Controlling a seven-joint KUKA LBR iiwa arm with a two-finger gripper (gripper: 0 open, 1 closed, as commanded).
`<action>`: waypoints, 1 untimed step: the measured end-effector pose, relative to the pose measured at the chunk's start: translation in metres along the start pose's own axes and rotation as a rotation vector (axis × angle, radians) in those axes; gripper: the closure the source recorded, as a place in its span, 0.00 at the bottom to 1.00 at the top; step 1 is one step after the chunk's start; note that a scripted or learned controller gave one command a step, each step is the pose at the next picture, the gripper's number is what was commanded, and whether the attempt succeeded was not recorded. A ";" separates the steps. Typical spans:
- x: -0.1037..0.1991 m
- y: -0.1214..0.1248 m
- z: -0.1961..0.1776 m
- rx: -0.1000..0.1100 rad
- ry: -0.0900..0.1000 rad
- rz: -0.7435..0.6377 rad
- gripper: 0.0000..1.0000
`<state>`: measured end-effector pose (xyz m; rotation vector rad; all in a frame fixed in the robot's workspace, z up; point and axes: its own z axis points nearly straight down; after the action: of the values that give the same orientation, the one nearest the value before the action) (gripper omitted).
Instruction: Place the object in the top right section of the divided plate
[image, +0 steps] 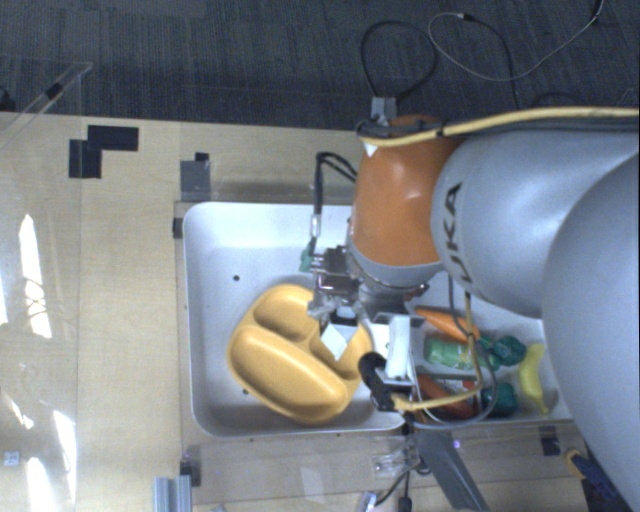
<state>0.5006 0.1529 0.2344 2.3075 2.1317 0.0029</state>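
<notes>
Grey arm (520, 230) with orange band reaching in from the right over the left white bin (215, 300). Gripper (340, 335) low over a yellow divided plate (285, 355). Colourful toy food (470, 365) heaped in the right bin.

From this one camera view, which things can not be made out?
- Gripper: the wrist covers it, so the state of its fingers is hidden.
- Plate: its right part lies under the gripper; the sections there are unseen.
- Right bin: the arm hides most of it; the colourful items are cut off and hard to identify.
</notes>
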 end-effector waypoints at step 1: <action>-0.024 0.004 0.081 0.002 -0.001 0.125 1.00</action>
<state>0.5032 0.1283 0.1537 2.4370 1.9844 -0.0006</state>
